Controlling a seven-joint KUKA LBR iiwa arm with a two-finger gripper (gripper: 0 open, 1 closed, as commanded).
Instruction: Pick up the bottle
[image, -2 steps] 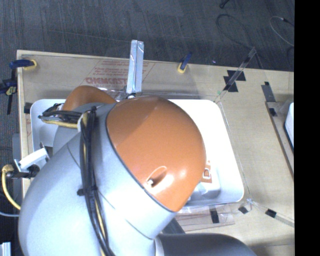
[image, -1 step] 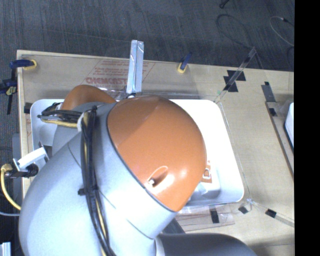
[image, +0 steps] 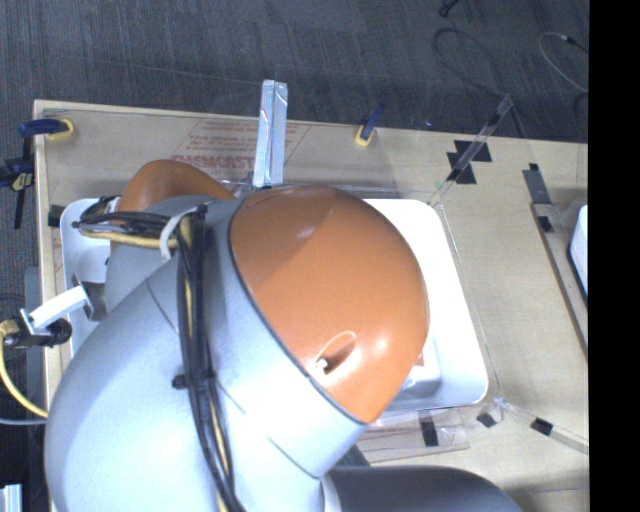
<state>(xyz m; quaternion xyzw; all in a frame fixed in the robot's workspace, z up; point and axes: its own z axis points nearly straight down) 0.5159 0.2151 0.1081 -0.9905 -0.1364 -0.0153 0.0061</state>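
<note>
The arm's grey and orange body sits close under the camera and covers most of both bins. A strip of the right bin's white rim shows past the orange dome, and a corner of the left bin shows at the left. The arm hides the bins' contents.
The wooden bench carries black tape marks at the upper right and lower right. A silver upright post stands behind the bins. Blue clamps sit at the bench's back edge and far left. Black cables run down the arm.
</note>
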